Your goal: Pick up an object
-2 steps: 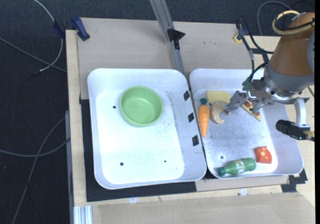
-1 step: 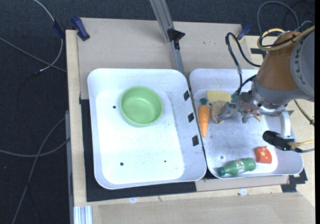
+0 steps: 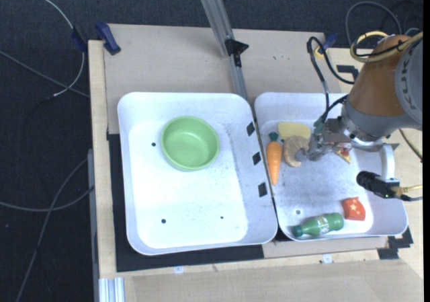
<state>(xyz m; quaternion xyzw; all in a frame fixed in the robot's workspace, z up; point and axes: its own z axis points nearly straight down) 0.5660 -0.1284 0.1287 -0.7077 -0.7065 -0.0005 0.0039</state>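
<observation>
Two bins, one arm low over the right-hand tray

Two shallow white bins sit side by side on my counter [image 3: 168, 58], seen from the fixed overhead camera. From my remote station I watch the grey arm [image 3: 386, 102], with its orange band, reach in from the right and hang over the upper part of the right bin [image 3: 396, 223]. Its tool [image 3: 316, 149] is down close to the bin floor, just beside a pale beige object [image 3: 293, 153] whose shape I cannot make out clearly. Whether the tool's tips are apart or together I cannot tell from this angle, and nothing visibly sits between them.

A pale yellow block [image 3: 293, 130] lies just above the beige object, near the bin's upper left corner. An orange carrot [image 3: 274, 161] with a green top lies lengthwise along the right bin's left wall, close to the beige object. A green bottle [image 3: 319, 225] rests on its side near the front rim, and a small red object [image 3: 354, 208] sits just to its right. The left bin [image 3: 134, 227] carries a light green bowl [image 3: 191, 142], upright, in its upper half, well apart from the arm.
</observation>
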